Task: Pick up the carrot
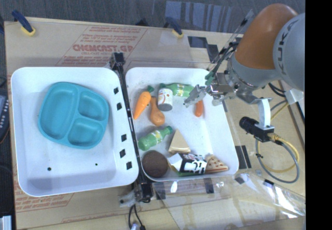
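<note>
While the arm [270, 42] reaches in over the right bin's [223, 130] far right corner, its gripper [199, 97] hangs just inside that bin's right wall, near the far edge. Whether the fingers stand apart or together cannot be told from this view. A small orange-red piece [199, 109] shows just below the gripper; whether it is held or lies on the bin floor is unclear.

The carrot [141, 104] lies on the floor of the right bin, close to its left wall and toward the far edge, green top pointing to the far side, well apart from the gripper. Just beside it on the right sits an orange gourd-like piece [157, 114], and beyond that a small can [165, 98] and a green bottle [180, 89] along the far edge. Nearer the middle lies a second green bottle [154, 138], with a sandwich wedge [179, 143] beside it. Along the near edge sit a brown round thing [155, 163], a black-and-white pack [192, 164] and a pizza slice [216, 164].

A blue divided plate [72, 115] rests in the left bin [31, 177], toward its far left.
</note>
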### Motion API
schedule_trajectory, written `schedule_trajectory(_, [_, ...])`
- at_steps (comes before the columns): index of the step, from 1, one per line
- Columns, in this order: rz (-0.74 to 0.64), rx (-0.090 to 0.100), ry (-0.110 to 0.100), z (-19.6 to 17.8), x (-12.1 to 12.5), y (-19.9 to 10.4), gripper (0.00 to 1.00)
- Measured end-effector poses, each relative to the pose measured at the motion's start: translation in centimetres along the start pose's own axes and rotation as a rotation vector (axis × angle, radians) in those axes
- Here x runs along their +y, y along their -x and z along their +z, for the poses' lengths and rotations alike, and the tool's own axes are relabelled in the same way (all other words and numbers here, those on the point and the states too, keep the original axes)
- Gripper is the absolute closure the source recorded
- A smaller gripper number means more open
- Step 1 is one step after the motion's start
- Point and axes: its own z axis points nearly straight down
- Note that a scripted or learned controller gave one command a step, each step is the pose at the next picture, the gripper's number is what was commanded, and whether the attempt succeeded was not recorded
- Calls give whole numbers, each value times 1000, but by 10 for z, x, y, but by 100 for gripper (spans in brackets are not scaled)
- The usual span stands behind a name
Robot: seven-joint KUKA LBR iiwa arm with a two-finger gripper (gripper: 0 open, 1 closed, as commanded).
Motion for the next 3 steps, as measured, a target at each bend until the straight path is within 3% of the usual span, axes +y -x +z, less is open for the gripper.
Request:
schedule_trajectory(1, [-38,2,-10,113,20,-50,0])
schedule_trajectory(2, [39,-1,-3,156,44,-56,0])
schedule_trajectory(3, [31,-2,-7,146,44,-55,100])
